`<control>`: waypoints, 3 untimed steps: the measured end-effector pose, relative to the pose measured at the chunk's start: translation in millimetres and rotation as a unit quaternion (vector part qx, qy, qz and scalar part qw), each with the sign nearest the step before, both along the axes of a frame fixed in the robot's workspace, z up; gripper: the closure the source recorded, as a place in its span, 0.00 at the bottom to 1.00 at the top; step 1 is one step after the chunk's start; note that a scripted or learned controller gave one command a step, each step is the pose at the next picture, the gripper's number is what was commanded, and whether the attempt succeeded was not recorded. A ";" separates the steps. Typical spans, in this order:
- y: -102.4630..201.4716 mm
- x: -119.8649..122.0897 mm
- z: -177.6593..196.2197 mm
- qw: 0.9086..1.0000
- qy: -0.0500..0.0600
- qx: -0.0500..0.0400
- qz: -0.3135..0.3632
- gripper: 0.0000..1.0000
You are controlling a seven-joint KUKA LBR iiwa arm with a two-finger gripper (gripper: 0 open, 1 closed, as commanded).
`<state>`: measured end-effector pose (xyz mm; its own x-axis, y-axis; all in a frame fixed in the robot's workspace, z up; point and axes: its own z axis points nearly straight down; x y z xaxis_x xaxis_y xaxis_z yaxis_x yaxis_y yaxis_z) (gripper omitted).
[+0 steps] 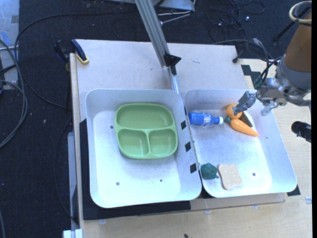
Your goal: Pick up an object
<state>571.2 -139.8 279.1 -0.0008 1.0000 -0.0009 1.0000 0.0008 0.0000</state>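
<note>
Approach step: gripper (pixel 246 104) poised over the toy carrot (pixel 242 125) at the right bin's (pixel 277 148) upper right, finger state indiscernible; next move calls for descending and closing.

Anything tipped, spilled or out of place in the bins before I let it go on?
Nothing stands out. The green divided plate sits flat in the left bin. The blue bottle lies beside the orange carrot in the right bin; nothing looks spilled.
</note>
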 end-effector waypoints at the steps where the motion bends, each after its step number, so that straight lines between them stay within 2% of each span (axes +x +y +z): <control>1: -8.2 -6.8 -52.4 1.000 0.003 0.000 -0.001 0.00; 2: -1.7 1.3 -106.4 1.000 0.002 0.001 -0.001 0.00; 3: 0.4 -8.2 -154.5 1.000 0.003 0.001 -0.001 0.00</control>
<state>563.1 -139.3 124.7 0.0011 1.0000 0.0009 1.0000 -0.0011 -0.0053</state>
